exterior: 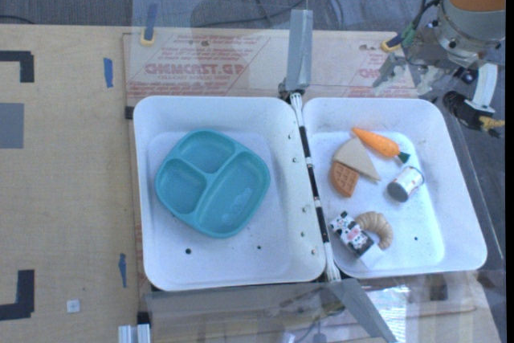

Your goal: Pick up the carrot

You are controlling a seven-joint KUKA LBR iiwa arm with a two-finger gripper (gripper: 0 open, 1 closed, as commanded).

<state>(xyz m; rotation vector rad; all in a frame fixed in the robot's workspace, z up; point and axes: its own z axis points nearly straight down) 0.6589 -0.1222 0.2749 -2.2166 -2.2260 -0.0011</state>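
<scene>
The carrot [377, 143] lies in the right bin [462, 197], touching a beige wedge [356, 160]. The gripper [409, 64] hovers beyond the bin's far rim; its state cannot be told.

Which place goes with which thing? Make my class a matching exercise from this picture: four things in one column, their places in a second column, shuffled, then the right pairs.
Things:
1. carrot
2. teal plate
3. croissant
4. small can

Places:
A. alone in the left bin
B. near the front of the right bin, beside the black-and-white toy
C. at the back of the right bin, above the cheese wedge
D. right of the cheese wedge, below the carrot's green tip

Pairs: 1-C, 2-A, 3-B, 4-D
</scene>
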